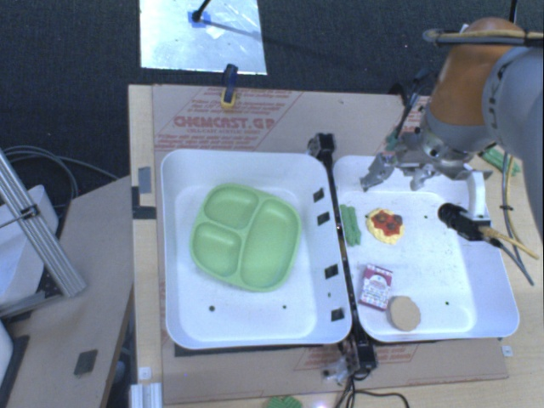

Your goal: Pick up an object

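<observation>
A: Left side first. What is noted?

B: In the left bin [174,195] one green divided plate [246,236] is seen, lying flat near the middle. It is judged wide, stiff and smooth, with only the rim to be pinched. A poor candidate.

A: And past the divider?

B: In the right bin [480,291] a green strip [349,224] is found against the left wall. Just beside it a small yellow toy [385,225] with red on top is seen. Nearer the front edge a red packet [376,286] and a tan disc [404,313] lie almost touching.

A: Gripper?

B: The gripper [394,178] is recorded above the back of the right bin. Its fingers [372,177] are spread wide, with nothing between them.

A: Which piece is favoured?

B: The yellow toy, as it sits nearest below the gripper and is well apart from the walls. It is judged light and probably firm, though softness cannot be ruled out. It should be taken across its middle, edge to edge. The low profile may let it be pushed aside instead of caught.
</observation>
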`<state>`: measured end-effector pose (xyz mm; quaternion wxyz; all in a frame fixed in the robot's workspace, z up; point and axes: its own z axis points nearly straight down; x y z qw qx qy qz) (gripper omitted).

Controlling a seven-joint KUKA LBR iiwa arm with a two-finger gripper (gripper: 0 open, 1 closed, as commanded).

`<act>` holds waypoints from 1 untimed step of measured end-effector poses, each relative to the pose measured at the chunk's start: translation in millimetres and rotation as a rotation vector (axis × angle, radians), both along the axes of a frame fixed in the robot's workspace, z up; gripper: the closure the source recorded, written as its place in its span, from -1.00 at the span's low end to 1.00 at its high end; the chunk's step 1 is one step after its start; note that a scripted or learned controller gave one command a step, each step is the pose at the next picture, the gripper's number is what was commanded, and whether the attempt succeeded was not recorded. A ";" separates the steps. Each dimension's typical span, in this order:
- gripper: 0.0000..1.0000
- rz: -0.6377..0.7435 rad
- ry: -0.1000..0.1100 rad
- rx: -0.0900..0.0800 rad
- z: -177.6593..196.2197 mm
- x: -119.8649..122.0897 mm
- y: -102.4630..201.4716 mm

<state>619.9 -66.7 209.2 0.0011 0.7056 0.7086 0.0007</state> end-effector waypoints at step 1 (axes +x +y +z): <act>-1.00 -0.007 0.014 0.001 -120.7 -45.4 -29.9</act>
